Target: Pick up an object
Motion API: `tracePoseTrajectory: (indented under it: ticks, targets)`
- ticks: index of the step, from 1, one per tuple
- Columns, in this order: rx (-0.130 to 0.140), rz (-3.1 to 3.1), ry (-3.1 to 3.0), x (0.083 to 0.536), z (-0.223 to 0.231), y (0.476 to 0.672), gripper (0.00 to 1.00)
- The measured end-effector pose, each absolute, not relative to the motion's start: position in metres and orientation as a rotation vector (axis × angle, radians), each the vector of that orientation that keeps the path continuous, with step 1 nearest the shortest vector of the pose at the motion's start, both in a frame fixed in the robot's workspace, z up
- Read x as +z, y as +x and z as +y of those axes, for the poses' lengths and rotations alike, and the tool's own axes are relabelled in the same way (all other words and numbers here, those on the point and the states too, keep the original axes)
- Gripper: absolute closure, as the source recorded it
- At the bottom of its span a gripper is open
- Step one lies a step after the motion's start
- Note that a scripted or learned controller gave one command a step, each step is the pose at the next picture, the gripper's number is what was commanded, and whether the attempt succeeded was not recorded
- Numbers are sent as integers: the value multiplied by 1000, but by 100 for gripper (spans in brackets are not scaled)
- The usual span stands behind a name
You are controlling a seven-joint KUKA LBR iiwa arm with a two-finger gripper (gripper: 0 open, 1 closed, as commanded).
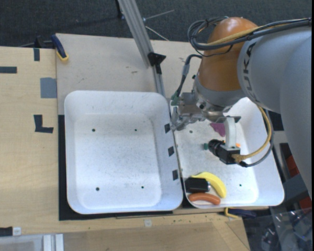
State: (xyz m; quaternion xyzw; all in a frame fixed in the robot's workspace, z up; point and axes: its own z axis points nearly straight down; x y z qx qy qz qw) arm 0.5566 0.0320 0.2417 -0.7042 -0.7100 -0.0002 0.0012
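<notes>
Lying nearest the camera, just in front of the banana [213, 183], an orange sausage-shaped piece [204, 198] touches the front wall of the right bin [247, 193]. The banana, probably a light toy with a smooth, stiff skin, would best be taken across its narrow middle; a black block [197, 184] rests against its left side. Well beyond the banana, a pink scrap [217, 126] sits beside the gripper [184, 120], whose opening cannot be told from this view.
</notes>
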Motion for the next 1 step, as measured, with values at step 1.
tracePoseTrajectory:
  ticks: [1]
  targets:
    - [0, -2228, -2211, 247, 85, 554, 100]
